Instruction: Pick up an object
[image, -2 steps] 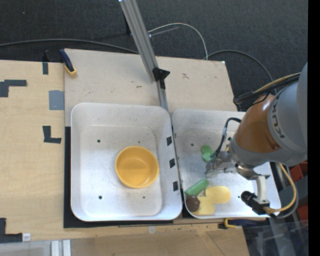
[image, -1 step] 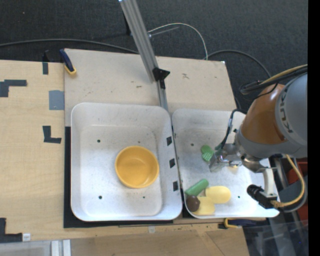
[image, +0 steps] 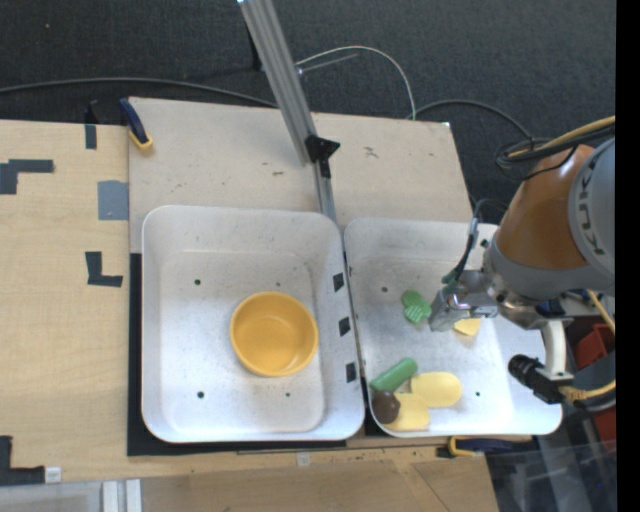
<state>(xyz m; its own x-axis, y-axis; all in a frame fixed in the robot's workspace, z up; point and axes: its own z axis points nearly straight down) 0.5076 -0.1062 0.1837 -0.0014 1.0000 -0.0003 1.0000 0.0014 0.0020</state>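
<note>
My gripper (image: 447, 312) hangs low in the right bin (image: 400, 250), its metal tip right beside a small green piece (image: 413, 306) on the bin floor. A small yellow piece (image: 467, 326) lies just right of the tip, partly covered by the wrist. Nearer the front lie a green cylinder (image: 393, 376), a pale yellow lump (image: 437, 389), a brown piece (image: 386, 406) and a yellow piece (image: 411, 417). A yellow bowl (image: 273, 333) sits in the left bin (image: 180, 250).
A grey metal pole (image: 290, 90) slants across the top and ends at the divider between the bins. Cables trail over the dark floor behind. A blue and yellow clamp (image: 135, 124) sits at the board's back left corner.
</note>
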